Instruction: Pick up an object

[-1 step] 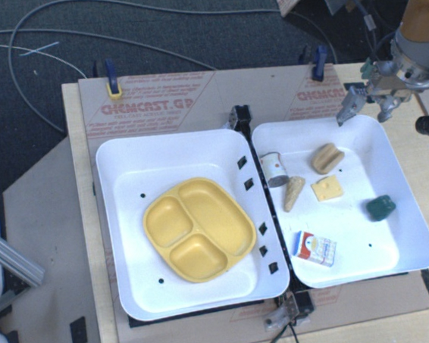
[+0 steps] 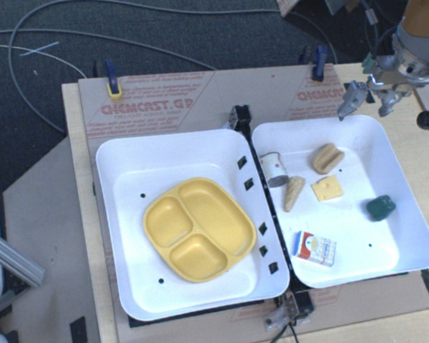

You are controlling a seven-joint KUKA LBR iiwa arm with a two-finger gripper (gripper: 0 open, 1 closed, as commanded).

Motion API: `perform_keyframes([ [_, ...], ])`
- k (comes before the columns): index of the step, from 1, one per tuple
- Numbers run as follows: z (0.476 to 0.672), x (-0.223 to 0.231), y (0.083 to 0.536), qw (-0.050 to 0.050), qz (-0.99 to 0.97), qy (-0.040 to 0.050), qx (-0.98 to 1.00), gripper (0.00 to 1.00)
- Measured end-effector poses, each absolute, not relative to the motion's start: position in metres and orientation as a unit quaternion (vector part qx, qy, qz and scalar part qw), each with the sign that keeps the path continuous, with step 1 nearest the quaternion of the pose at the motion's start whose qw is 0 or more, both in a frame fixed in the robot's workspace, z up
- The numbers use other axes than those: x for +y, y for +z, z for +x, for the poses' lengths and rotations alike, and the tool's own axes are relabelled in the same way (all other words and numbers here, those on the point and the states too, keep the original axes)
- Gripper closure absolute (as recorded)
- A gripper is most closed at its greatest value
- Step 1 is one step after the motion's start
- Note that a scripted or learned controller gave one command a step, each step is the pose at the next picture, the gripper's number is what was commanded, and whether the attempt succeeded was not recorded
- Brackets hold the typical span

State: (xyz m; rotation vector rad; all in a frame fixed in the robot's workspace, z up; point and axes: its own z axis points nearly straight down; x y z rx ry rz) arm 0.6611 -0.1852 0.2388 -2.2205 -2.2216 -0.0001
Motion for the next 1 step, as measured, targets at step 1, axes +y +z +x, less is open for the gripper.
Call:
perform_keyframes([
  [1,0.6639,-0.1911,0.1786,0.003,-0.707,0.0017,-0.707,0.00],
])
